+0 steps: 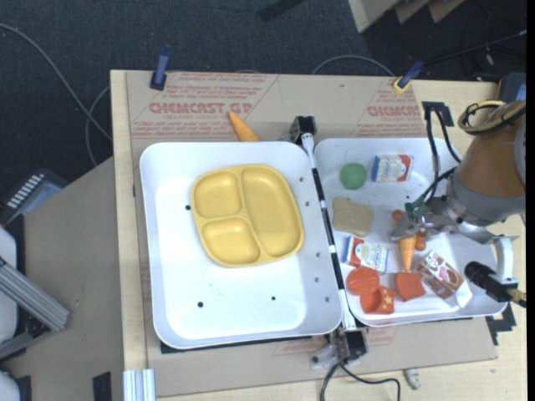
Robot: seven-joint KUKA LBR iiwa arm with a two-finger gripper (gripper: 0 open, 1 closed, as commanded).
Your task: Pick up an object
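The claw [414, 221] hung low over the right-hand shallow white bin [380, 151], near that bin's middle right; the arm [493, 178], grey with an orange band, entered from the right edge. Whether the claw was spread or pressed together could not be told from this view, and nothing was seen between its tips.

Just below the claw lay a small orange carrot-shaped piece [407, 252], pointing toward the near rim. To the right of it sat a brown-and-white wrapped packet [440, 276], close to the near right corner. Red tomato-like pieces [373, 288] crowded the near rim, with a red-and-white carton [367, 252] beside them. A tan slice of toy bread [353, 215] lay to the claw's left, near the dividing rims. A green ball [354, 175] and a white-and-blue carton [391, 168] occupied the far part. Open floor in this bin was small, mainly along the far right.

The left-hand white bin [167, 249] held a yellow three-compartment plastic tray [247, 215], with broad bare margin along its near side.

A second orange carrot-shaped piece [243, 128] lay on the brown cardboard-covered desk [201, 105] beyond the left bin. Dark carpet [125, 15] and cables surrounded the desk.
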